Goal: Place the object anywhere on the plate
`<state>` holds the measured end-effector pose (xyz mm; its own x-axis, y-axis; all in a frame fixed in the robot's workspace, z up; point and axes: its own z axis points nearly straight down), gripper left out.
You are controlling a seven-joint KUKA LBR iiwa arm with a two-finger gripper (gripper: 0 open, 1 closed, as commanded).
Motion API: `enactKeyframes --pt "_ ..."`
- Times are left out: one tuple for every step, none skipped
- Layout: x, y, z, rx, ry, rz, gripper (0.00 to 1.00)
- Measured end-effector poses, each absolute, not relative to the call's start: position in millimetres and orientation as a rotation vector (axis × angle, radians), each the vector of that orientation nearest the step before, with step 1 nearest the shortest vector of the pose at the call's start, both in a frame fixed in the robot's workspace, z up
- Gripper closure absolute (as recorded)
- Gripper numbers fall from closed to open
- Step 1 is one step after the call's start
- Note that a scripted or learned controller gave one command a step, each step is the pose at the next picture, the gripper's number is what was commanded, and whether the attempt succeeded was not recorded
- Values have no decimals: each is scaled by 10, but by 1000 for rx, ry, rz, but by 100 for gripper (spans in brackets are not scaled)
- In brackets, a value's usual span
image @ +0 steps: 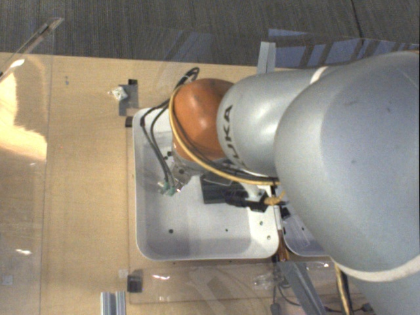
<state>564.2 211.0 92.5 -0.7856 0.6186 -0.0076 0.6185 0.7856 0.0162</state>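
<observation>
Grey arm (315, 149) hung over left shallow white bin (151, 235). Claw's state: could not tell. Object hidden; handling unjudgeable.

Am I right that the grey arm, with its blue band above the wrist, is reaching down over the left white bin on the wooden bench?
Not quite: the band above the wrist is orange, not blue, as the camera view shows. The rest holds: the grey arm is reaching down over the left white bin on the wooden bench.
</observation>
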Motion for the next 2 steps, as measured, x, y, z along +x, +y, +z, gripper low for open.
enactKeyframes --pt "6065 2264 923 294 3112 14 100" --pt "6454 2359 1569 -368 3109 8 100"
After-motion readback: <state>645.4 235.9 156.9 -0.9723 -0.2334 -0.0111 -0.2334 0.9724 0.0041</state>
